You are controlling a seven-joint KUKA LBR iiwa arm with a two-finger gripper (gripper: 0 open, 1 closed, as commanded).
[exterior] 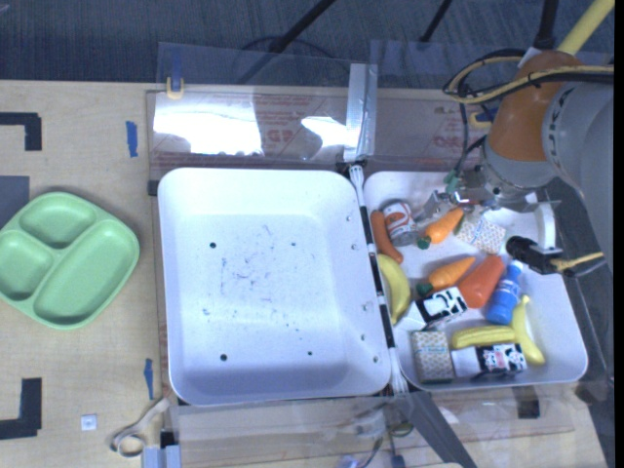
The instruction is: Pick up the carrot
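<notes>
Right bin point(570, 344), near end: a yellow banana point(485, 336) and a black-and-white carton point(502, 359). Mid-bin: a blue bottle point(504, 293), an orange bottle point(481, 281) and a second carrot point(449, 270) lying flat. Far end: the gripper point(447, 213), reaching in from the right, has its fingers clamped on the carrot point(441, 228), which tilts with its green tip down-left, beside a red can point(396, 219). Left bin point(185, 193): white, marked with faint scuffs.

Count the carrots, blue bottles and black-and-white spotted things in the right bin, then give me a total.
Carrots: 2
Blue bottles: 1
Spotted things: 2
Total: 5
</notes>
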